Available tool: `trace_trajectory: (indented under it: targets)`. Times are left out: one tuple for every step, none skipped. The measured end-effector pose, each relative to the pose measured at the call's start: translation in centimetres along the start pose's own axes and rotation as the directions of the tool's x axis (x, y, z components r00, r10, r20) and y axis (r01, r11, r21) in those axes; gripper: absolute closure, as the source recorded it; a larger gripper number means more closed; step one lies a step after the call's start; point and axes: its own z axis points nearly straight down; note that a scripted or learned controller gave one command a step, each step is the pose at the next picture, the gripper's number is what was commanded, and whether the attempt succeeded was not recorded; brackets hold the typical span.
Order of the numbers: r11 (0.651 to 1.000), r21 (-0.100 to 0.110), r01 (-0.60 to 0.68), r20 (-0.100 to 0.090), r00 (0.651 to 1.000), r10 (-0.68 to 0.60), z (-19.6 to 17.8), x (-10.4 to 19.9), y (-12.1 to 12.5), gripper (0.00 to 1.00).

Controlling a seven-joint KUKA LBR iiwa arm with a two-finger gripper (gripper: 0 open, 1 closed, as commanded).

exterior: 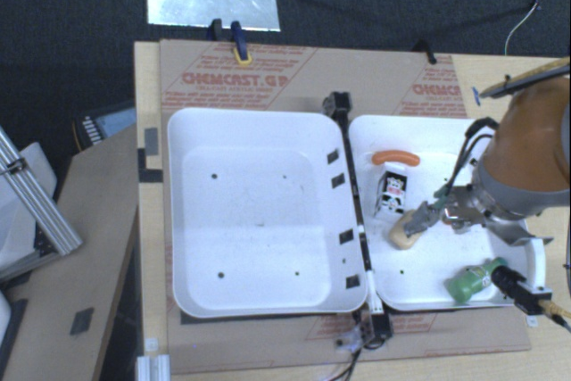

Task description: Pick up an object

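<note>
The tan lump (406, 230) lies in the right bin (419, 292), just below the little box (392, 192). It looks light and soft. The jaws (422, 219) pinch its right end.

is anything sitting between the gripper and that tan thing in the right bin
Nothing visible. The gripper is right at the tan object in the right bin, with no item between them. The small white box lies just above it, the orange piece farther up, the green object lower right.
</note>
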Motion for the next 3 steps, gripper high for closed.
trace_trajectory:
  targets:
    - [1.0,-0.008,0.005,0.001,1.0,-0.005,-1.2,0.2,0.4,1.0]
    - [1.0,-0.014,0.014,-0.003,1.0,-0.015,-9.2,7.1,0.4,1.0]
    - [1.0,-0.02,0.015,-0.004,1.0,-0.015,-20.8,14.6,3.4,1.0]
